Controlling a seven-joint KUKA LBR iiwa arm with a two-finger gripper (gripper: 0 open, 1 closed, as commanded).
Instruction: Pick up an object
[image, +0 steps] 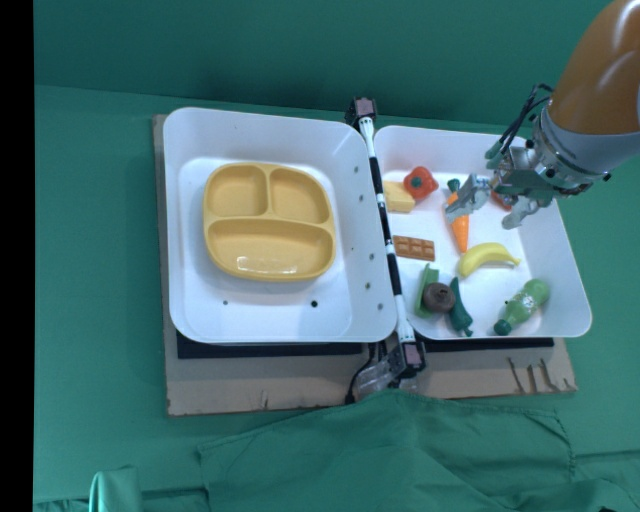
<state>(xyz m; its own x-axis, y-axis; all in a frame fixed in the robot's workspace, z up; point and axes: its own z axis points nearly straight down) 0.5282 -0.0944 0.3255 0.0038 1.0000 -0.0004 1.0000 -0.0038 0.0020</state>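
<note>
Gripper (497, 197) at upper right of frame, over right bin (566, 262), fingers apart, nothing between them. Carrot (459, 226) just left of it; banana (486, 259), green bottle (522, 307), red pepper (421, 181) nearby. Yellow divided plate (268, 221) in left bin (200, 140)

We take this for a robotics lab: the worktop (90, 300) is draped in plain green cloth, two white bins (360, 300) sit on taped cardboard (260, 385) left of the tool (500, 195), and plastic toy food (487, 258) lies just below it instead of real groceries.
</note>
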